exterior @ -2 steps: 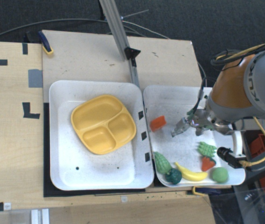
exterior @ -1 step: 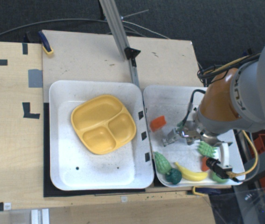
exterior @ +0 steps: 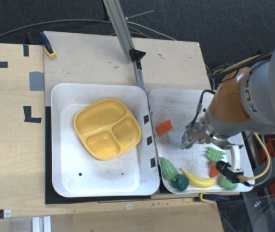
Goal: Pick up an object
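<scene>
The gripper [exterior: 190, 140] is hanging low over the middle of the right bin [exterior: 176, 98]; I cannot tell its state. An orange block [exterior: 164, 127] is lying just beside it toward the bin's left wall. A banana [exterior: 198, 179], green toys [exterior: 168, 168] are sitting along the near edge. A yellow divided plate [exterior: 107, 128] is resting in the left bin [exterior: 62, 129].

A: Bins?
B: Two white bins — left bin [exterior: 60, 129], right bin [exterior: 176, 100].
A: Left contents?
B: One yellow divided plate [exterior: 107, 128].
A: Right?
B: One orange block [exterior: 164, 127], one banana [exterior: 198, 180], one dark teal ball [exterior: 179, 182], three green pieces — [exterior: 168, 167], [exterior: 215, 153], [exterior: 227, 182] — one small red piece [exterior: 213, 169].
</scene>
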You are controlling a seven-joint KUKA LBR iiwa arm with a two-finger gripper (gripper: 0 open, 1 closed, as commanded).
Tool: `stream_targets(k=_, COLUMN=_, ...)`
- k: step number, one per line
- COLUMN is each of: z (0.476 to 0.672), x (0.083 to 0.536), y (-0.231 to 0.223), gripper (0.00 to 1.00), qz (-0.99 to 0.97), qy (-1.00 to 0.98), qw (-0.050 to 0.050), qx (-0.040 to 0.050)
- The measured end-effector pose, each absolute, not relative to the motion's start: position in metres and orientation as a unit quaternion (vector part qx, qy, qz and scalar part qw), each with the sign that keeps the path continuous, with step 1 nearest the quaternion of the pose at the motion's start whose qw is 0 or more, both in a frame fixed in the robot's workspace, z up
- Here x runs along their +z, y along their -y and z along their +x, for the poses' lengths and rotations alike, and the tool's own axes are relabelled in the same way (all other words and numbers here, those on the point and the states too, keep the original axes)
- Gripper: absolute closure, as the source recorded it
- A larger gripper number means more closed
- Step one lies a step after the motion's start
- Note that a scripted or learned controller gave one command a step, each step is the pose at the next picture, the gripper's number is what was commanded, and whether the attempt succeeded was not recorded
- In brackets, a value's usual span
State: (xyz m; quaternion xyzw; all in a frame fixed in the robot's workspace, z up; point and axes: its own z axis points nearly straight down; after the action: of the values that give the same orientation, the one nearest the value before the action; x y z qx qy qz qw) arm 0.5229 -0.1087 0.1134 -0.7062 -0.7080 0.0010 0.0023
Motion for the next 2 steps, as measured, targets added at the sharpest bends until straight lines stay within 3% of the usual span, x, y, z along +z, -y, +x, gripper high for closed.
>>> stream_targets(k=2, z=0.521, x=0.213, y=0.119, gripper=1.00, qz=-0.707, qy=0.708, qw=-0.002, qx=-0.0009)
